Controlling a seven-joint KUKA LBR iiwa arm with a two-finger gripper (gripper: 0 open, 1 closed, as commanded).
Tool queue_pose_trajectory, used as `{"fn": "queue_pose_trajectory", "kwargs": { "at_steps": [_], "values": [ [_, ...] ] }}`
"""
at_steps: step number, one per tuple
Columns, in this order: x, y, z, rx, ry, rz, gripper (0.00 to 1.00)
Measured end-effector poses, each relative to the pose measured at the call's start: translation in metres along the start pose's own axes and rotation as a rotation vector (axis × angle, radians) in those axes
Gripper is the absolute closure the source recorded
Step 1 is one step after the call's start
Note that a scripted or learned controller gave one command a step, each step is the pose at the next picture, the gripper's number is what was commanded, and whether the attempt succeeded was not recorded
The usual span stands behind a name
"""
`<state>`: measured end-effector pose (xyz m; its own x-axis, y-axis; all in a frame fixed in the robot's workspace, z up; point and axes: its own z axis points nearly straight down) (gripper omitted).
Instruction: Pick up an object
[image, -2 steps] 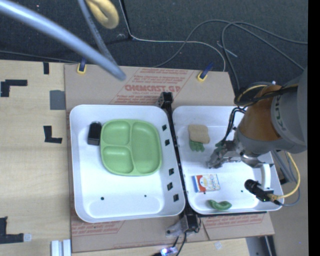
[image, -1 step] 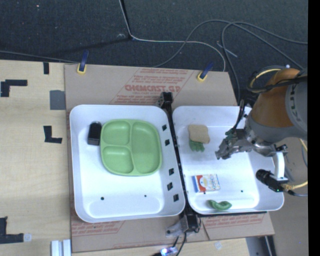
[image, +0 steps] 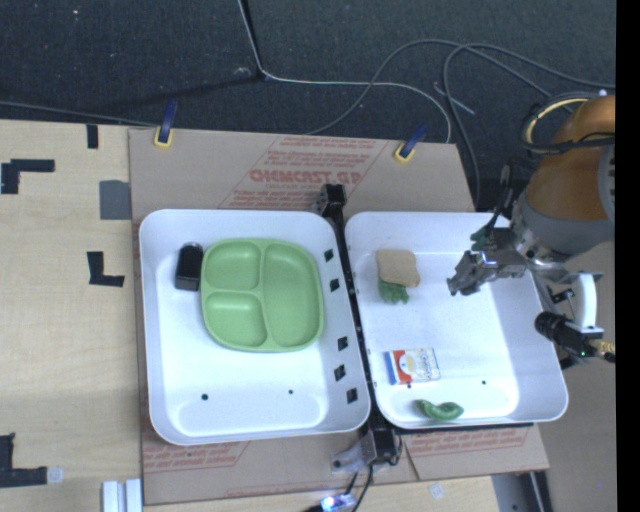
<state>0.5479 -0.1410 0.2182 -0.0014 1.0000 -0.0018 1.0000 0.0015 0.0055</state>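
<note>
In the right bin (image: 520, 395) lie a tan block (image: 398, 265) with a small green piece (image: 393, 292) just below it, a small white, red and blue packet (image: 412, 365), and a green pod-shaped thing (image: 439, 408) near the front wall. My gripper (image: 466, 279) hangs over the right bin's upper right part, to the right of the tan block and apart from it. Nothing shows between its dark fingers.
The left bin (image: 165, 330) holds a green divided plate (image: 263, 293) and a small black object (image: 189, 266) at the plate's left. The arm's grey body with its orange band (image: 575, 180) stands over the right bin's far right corner. Cables run across the dark floor behind.
</note>
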Motion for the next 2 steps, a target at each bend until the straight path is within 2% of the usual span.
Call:
{"fn": "queue_pose_trajectory", "kwargs": {
  "at_steps": [1,2],
  "values": [
    [0.0,0.001,-0.024,0.003,0.001,0.0,1.0],
    [0.047,0.015,-0.03,0.006,0.003,-0.005,1.0]
  ]
}}
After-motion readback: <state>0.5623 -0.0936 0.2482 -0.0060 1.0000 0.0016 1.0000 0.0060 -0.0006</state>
